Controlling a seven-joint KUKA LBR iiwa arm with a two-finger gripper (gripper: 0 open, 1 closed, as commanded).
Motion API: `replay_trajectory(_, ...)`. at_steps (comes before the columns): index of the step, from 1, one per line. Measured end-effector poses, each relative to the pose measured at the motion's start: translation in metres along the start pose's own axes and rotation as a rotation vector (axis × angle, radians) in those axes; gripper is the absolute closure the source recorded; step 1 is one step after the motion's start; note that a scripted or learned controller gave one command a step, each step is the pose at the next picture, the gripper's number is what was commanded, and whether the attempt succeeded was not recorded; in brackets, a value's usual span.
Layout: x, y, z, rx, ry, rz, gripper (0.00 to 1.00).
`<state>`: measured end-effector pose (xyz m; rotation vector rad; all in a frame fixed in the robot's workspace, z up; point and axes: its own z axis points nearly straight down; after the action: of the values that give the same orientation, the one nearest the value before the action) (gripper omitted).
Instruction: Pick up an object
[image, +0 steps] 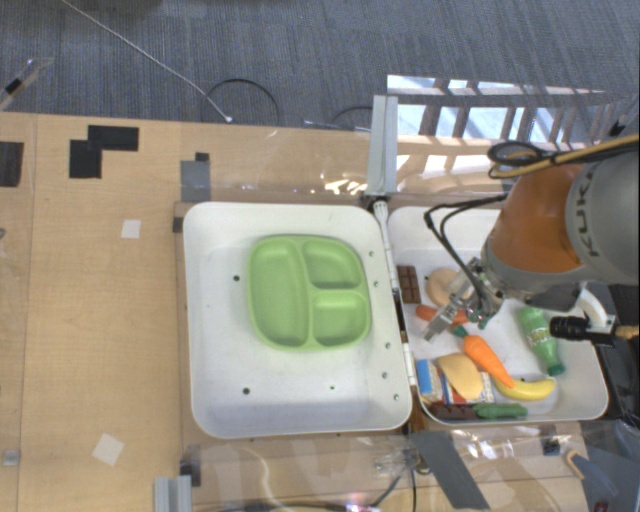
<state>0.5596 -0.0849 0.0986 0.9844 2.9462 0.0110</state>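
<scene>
**A:** Your gripper (462, 312) hangs low in the right shallow white plastic bin (596, 402), over the clutter near that bin's left half. Can you tell what it is going for?

**B:** You look closest to the small red-orange piece (428, 312) lying just beside the fingertips, on their left. Whether the fingers are spread or pressed together I cannot tell; they are too small and tangled with the toys behind them, and you should not count anything as held.

**A:** How do you do this step well?

**B:** Come straight down so the fingers straddle one item alone. The toys crowd each other: the orange plastic carrot (488, 358) touches the yellow plastic banana (532, 388), and the tan rounded piece (462, 374) sits against both. You risk pinching two things or nudging one aside, so pick the piece with free space on two sides.

**A:** And the piece itself?

**B:** Small, flat-looking, reddish, lying on the bin floor below the brown chocolate-bar block (407, 282). It seems light and rigid, so a gentle close should do

**A:** The left bin?

**B:** It bears the green divided plastic plate (308, 292), well apart from your work
</scene>
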Motion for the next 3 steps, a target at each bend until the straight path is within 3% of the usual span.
replay_trajectory(1, -0.007, 0.003, 0.001, -0.002, 0.003, 0.189, 0.0)
replay_trajectory(2, 0.015, -0.018, -0.001, -0.006, -0.008, 0.324, 0.0)
replay_trajectory(3, 0.012, -0.017, -0.015, -0.01, -0.015, 0.318, 1.0)
